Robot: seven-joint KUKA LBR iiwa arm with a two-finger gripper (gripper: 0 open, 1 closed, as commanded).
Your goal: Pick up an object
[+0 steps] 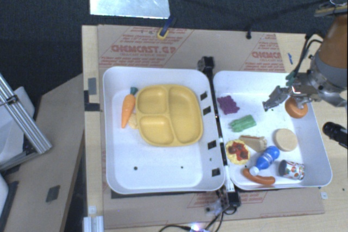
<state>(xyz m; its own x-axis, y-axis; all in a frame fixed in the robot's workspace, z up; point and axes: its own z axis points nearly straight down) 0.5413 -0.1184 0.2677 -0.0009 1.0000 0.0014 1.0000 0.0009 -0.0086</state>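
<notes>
Grey gripper (276, 98) above right bin (326, 168), fingers apparently parted, nothing between them.
Orange round object (297, 109) just beside it; green block (242, 123) and purple cluster (228, 104) well off its tips.

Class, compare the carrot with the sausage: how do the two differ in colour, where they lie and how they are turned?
The carrot is orange with a green top; the sausage is red-orange with no top. The carrot lies in the left bin, beside the yellow plate; the sausage lies in the right bin, at its near edge. The carrot points up and down in the view; the sausage runs almost crosswise. Both are long, narrow toy foods lying flat.
</notes>
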